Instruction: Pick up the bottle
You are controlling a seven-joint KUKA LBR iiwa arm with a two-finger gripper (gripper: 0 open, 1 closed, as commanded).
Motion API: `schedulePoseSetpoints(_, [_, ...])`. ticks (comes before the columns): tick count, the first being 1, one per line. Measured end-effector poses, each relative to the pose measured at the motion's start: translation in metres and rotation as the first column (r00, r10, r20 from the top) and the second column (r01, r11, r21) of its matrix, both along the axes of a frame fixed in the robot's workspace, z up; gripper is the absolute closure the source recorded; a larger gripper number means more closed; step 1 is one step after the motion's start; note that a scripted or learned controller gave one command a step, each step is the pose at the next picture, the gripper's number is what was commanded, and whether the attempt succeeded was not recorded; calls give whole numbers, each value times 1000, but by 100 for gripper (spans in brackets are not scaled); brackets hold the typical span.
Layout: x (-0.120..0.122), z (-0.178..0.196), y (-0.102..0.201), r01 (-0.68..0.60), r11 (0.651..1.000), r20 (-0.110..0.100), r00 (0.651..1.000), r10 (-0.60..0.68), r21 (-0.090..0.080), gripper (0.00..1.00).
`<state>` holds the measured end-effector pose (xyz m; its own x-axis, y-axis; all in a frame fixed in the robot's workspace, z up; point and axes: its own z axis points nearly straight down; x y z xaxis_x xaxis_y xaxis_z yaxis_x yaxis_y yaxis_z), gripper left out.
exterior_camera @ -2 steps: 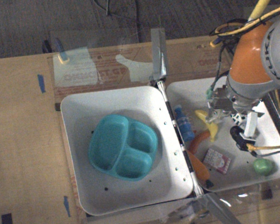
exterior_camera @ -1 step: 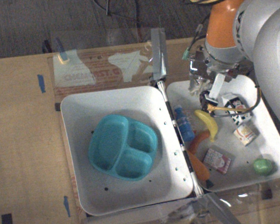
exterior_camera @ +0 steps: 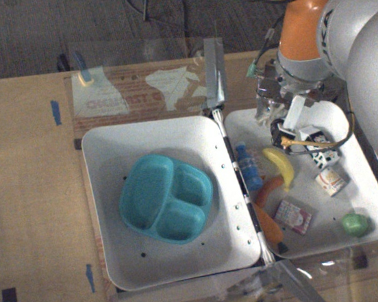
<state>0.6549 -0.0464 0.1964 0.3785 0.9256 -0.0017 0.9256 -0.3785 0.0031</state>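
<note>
Bottle (exterior_camera: 248, 168) left of and below tool (exterior_camera: 272, 116); tool's state unclear

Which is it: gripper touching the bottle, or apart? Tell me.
Apart. The camera view shows bare bin floor between the gripper, at the right bin's top, and the bottle, which lies along that bin's left wall.

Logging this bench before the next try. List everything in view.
Bins: two, white, side by side.
Divided tray: one, teal, left bin.
Bottle: one, clear with blue cap, right bin, against the left wall.
Banana: one, yellow, right bin.
Carrot: one, orange, near the divider.
Packet: one, pink.
Small carton: one, white.
Ball: one, green, front right corner.
Arm: one, grey with orange band.
End effector: one, over the right bin's rear.
</note>
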Motion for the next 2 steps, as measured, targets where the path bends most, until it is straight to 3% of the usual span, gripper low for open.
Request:
schedulePoseSetpoints(1, [12, 70, 67, 453, 891, -2, 891, -453, 2, 100])
schedulePoseSetpoints(2, [-11, 123, 119, 651, 759, -2, 759, -651, 5, 100])
